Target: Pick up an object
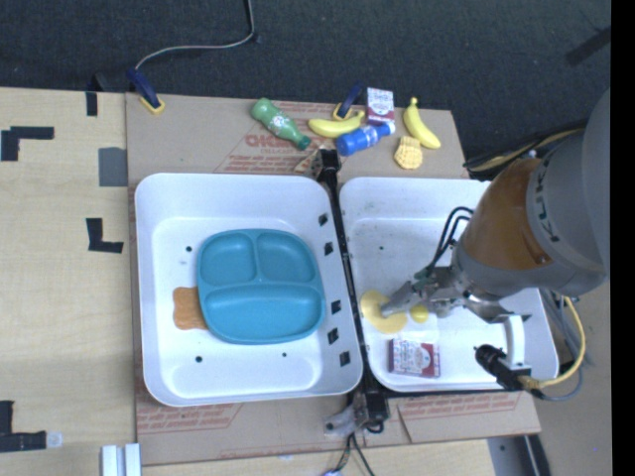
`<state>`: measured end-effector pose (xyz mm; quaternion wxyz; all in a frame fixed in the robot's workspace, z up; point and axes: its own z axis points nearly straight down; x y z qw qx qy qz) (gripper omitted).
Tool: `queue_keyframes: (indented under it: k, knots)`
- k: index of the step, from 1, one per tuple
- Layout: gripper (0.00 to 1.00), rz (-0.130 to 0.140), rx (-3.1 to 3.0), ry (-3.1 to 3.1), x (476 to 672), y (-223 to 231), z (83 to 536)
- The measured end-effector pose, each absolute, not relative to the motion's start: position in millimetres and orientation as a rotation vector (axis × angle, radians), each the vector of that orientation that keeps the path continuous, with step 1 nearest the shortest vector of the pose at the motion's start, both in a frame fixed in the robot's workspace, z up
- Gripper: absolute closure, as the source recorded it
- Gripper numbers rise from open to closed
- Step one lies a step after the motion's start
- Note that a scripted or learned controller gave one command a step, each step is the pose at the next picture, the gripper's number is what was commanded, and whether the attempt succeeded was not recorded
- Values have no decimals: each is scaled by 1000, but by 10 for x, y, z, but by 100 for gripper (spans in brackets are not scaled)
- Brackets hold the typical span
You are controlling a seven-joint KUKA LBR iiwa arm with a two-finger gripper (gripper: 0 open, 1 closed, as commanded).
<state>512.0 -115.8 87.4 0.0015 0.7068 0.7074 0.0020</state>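
Tool (395, 303) reaches toward nine o'clock in the right bin (437, 191) — low over a yellow toy (382, 309), apparently lining up a grasp; grip state indiscernible.

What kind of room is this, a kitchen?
Probably a robot lab, not a kitchen: a robot arm reaches into white bins holding a blue plate, and toy food like bananas lies behind.

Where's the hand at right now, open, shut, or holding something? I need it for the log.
Hand: down in the right bin at the yellow toy; open or shut cannot be told, and no hold is visible.
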Motion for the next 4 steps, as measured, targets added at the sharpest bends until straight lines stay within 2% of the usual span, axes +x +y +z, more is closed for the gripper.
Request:
queue_keyframes:
  k: [1,2,3,4]
  knots:
    - [100,14,2214,2213,5150,-1166,997]
    - [100,0,2220,2224,4839,-747,1843]
    - [0,-1,2221,2224,4836,-748,1839]
    - [0,4,2218,2218,5333,-1154,864]
